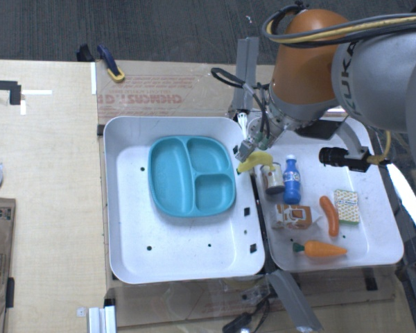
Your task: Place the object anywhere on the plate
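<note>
The blue plate (192, 176) with three compartments lies in the left bin (125, 207), left of the frame's centre. The arm (312, 54) reaches in from the upper right, and its end effector (252, 148) hangs over the seam between the two bins, just right of the plate's upper edge. A yellow banana (255, 161) sits directly under its tip — whether it is gripped or merely touched, I cannot tell, nor how wide the end effector stands. In the right bin (374, 248) lie a can (272, 178), a blue bottle (291, 179), a brown box (293, 217), a sausage (328, 216), a cracker packet (347, 207) and a carrot (322, 250).
</note>
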Tool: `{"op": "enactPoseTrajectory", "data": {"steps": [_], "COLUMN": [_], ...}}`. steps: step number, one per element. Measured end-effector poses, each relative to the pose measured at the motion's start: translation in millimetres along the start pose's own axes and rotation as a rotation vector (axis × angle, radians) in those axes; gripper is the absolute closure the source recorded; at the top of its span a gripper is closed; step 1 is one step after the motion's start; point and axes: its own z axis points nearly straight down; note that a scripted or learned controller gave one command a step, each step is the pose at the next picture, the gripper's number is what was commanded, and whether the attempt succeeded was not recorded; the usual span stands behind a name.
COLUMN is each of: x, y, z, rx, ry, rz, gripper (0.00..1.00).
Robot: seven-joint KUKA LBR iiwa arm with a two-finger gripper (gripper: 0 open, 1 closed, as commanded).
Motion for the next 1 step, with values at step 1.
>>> {"op": "enactPoseTrajectory", "data": {"steps": [1], "x": [55.4], "y": [23.8], "z": [-0.3], "rx": [0.002], "ry": [0.003], "rz": [-0.049], "gripper": [1.00]}}
